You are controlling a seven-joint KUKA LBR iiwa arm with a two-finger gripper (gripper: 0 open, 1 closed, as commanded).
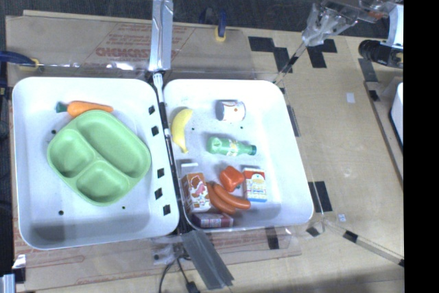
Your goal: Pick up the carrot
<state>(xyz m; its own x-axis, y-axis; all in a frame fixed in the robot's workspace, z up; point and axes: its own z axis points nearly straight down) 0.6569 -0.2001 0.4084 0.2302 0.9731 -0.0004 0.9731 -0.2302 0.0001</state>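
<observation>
The carrot [90, 107], orange with a green top, lies on its side in the left bin [34, 216] near that bin's far edge. It rests just behind the green divided plate [99, 156], touching or almost touching the plate's rim. My gripper [319, 29] hangs high at the upper right, outside both bins and beyond the right bin's far corner, well away from the carrot. Nothing shows in its grasp.
The right bin [291, 168] holds a banana [180, 128], a white cup [231, 110], a green bottle [231, 146], a red pepper [231, 177], a sausage [230, 199] and two small cartons [197, 192]. A metal divider bar [161, 31] stands between the bins at the back.
</observation>
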